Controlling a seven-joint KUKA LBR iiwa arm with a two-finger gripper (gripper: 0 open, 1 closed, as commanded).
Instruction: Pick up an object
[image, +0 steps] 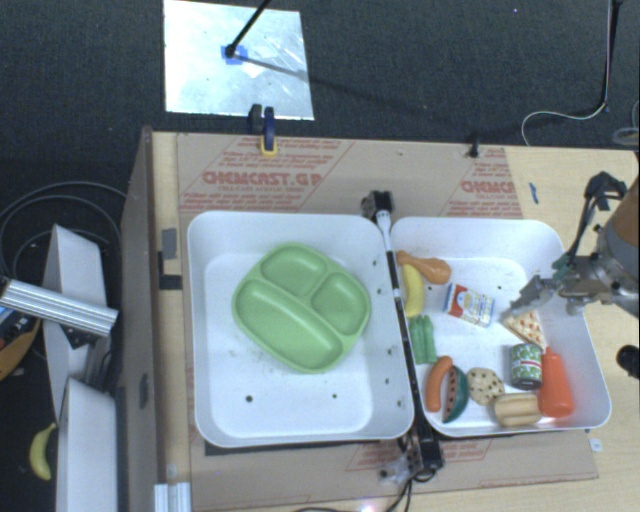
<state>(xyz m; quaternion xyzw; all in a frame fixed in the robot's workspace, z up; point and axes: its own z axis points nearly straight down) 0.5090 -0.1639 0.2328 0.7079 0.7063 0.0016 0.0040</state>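
Hovering my claw (528, 297) just above the pizza slice (527, 326), grip unreadable from here, I suppose it's lining up a pick.

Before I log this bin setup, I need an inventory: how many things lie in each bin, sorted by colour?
Left bin:
Green: 1, the divided plate

Right bin:
Orange or brown: 6 (drumstick, carrot, bottle, pizza slice, cookie, bread roll)
Green: 3 (pod, melon slice, can)
Yellow: 1, banana
White and red: 1, carton

Total: 12
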